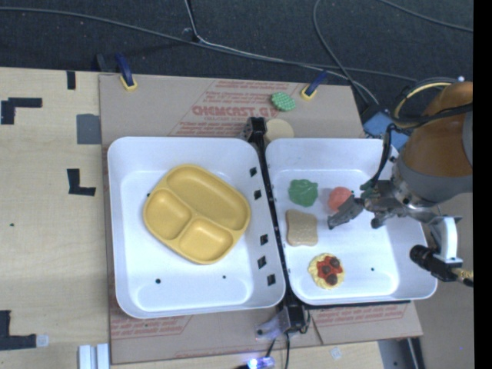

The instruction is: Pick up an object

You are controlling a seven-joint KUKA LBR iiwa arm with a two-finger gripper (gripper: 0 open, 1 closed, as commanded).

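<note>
The right bin (384, 279) holds a green leafy piece (303, 192), a red-orange round piece (340, 198), a tan bread slice (301, 227) and a small pizza with red topping (327, 270). My gripper (360, 215) hangs over the right half of this bin, just right of and below the red-orange piece. Its two dark fingers are spread apart with nothing between them, the left fingertip (341, 214) close to the red-orange piece.
A yellow divided plate (197, 213) lies in the left bin (138, 283). A green waffle-like piece (283, 101) sits on the cardboard behind the bins. Cables run across the dark floor at the back. The arm's body covers the right bin's far right side.
</note>
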